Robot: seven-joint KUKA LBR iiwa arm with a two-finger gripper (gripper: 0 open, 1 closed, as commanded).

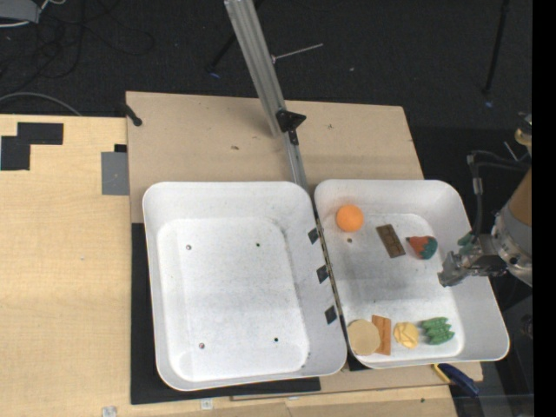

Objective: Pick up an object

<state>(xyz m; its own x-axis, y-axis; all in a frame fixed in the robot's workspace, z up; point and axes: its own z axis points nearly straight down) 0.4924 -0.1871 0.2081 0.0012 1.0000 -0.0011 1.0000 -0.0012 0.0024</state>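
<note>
Gripper (455,269) over right bin (476,328) nr red-teal toy (423,247); grip state unclear, no legible text.

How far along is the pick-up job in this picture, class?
Nothing looks picked up yet: the orange ball, brown block and green toy all lie in the right bin. In hand: the tool sits at that bin's right edge. Left: grasping and lifting one item.

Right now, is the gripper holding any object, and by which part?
Nothing is held. The gripper is over the right bin's right side, with nothing visible between its fingers; the nearest object, a red-and-teal toy, lies apart from it.
</note>
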